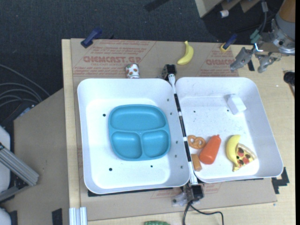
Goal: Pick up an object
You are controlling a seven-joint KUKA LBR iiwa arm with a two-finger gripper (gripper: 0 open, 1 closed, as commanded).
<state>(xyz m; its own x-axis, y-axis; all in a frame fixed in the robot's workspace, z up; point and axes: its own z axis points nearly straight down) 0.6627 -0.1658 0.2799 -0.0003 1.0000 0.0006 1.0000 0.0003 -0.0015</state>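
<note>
Camera view: orange-red bottle (210, 149) lying beside pretzel (196, 141).

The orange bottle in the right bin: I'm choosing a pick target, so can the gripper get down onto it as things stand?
Probably yes. The orange bottle lies uncovered, though a pretzel touches its left side. The gripper hangs beyond the bin's far rim.

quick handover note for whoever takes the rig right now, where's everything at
Gripper: open, holding nothing, above the bench past the far right corner of the right bin.
Right bin holds: white block, pretzel, orange bottle, banana, pizza slice, all near its front half except the block.
Left bin: blue divided plate.
On the bench behind the bins: second banana, small patterned cup.
Done: nothing picked yet.
Left: bring the gripper over a thing, close on it, lift.
</note>
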